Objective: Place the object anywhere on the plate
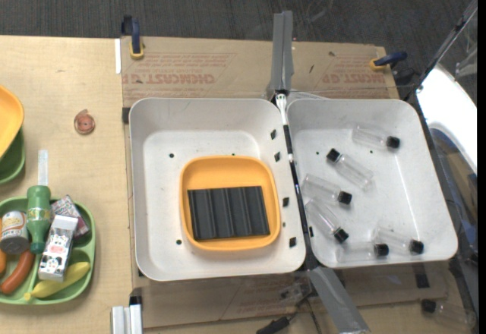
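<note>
An orange square plate (228,171) lies in the middle of the left white bin (152,135). A dark grey ribbed rectangular piece (228,212) covers most of the plate's floor. The right white bin (425,181) holds several clear vials with black caps lying on their sides. One vial (376,139) is near the back, one (345,164) is further in, and another (328,220) is toward the front left. More lie along the front wall (395,243).
On the wooden bench to the left sit a green tray (76,279) of toy food, an orange dish (7,127) and a small pink disc (85,122). A grey post (282,51) stands behind the bins' seam. Clamps (135,40) hold the cardboard.
</note>
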